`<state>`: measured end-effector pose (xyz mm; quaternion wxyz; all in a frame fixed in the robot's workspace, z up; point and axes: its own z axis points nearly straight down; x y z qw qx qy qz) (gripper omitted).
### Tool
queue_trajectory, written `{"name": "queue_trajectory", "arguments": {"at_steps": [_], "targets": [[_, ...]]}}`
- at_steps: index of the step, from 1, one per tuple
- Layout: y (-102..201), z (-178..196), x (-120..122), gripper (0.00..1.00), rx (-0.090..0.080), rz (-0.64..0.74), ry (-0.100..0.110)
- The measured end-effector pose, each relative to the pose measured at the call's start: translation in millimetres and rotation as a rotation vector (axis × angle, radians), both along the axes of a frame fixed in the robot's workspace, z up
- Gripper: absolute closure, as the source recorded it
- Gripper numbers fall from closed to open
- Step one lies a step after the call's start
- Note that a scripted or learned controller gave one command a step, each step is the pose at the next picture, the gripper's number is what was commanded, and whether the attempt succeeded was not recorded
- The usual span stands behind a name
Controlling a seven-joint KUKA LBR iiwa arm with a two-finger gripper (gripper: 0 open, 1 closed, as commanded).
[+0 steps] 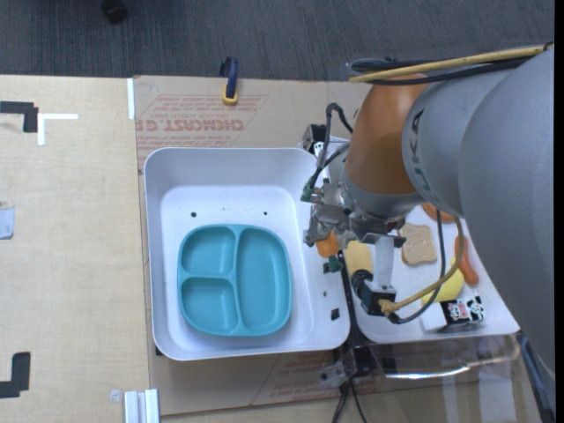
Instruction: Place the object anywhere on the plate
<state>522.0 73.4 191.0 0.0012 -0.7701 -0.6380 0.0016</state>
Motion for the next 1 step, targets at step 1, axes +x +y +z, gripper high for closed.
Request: {"name": "queue_trajectory", "arguments": {"at_steps": [1], "targets": [[92.6,-28.2,-30.3,1.00,-0.001,-0.098,0.003]]}}
